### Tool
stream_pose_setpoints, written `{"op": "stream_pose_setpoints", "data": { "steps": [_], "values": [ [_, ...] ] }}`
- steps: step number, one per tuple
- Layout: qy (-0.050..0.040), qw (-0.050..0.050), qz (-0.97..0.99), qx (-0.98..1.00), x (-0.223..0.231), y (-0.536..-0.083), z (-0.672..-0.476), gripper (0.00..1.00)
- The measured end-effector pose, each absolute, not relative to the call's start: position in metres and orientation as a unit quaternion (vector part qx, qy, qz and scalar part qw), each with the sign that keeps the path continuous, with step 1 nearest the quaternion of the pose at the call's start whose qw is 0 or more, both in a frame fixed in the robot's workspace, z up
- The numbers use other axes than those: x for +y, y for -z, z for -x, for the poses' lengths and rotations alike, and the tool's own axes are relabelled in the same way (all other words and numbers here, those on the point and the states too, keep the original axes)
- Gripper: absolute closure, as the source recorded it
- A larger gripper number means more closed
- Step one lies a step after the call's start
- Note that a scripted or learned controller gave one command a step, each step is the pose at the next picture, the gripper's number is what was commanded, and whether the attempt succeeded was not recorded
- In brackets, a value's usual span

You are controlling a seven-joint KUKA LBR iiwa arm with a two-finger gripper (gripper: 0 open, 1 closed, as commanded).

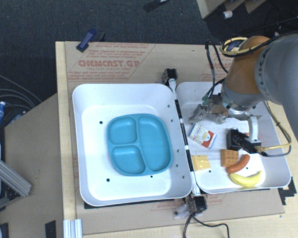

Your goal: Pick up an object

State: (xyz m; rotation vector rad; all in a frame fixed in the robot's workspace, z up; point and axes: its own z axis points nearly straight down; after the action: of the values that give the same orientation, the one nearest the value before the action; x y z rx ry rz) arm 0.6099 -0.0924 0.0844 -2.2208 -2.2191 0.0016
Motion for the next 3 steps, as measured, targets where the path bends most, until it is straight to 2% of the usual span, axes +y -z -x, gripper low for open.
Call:
{"op": "stream_pose_setpoints", "data": {
  "steps": [1, 2, 3],
  "values": [
    [0.0002, 0.000, 0.707, -0.707, -0.097, -0.085, -0.667, 0.00],
    [-0.0007, 0.001, 0.707, -0.707, -0.116, -0.084, -0.601, 0.00],
    [0.0001, 0.000, 0.707, -0.707, -0.115, -0.095, -0.602, 1.00]
  ]
}}
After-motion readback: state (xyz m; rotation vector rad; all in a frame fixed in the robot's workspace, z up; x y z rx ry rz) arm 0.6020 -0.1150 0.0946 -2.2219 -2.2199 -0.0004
